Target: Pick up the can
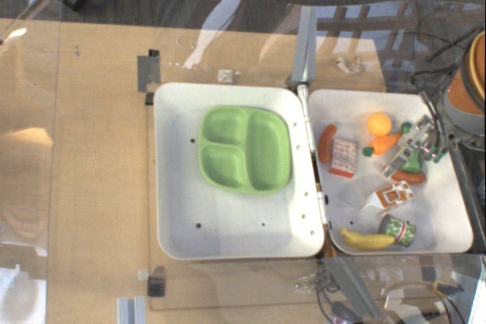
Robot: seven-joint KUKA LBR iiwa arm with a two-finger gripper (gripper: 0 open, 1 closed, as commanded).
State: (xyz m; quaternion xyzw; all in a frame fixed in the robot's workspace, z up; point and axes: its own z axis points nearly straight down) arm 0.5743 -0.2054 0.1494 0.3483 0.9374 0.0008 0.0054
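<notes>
The surface (83,163) of pale wood is nearest the camera at the bottom of the view, and it carries two white bins side by side. The left bin (182,224) is the larger thing I see, and it holds only a green divided plate (247,149), so it has much open floor. The right bin (448,228) is more crowded. My claw (414,148) hangs over its right part, tilted, and I cannot tell how wide it is open; I see nothing held in it.

The food pieces lie scattered, as if dropped without order. A banana (366,240) lies along the near wall. The can (397,230) lies on its side just beside the banana's right end, near the near wall. Above it there is a small carton (393,196), then a red box (344,157), a sausage (326,143), a carrot (384,143) and an orange ball (379,123).

I judge the can is not yet reached. The near wall and the banana crowd it on two sides, so I think the free room for my approach is from above and from the right.
</notes>
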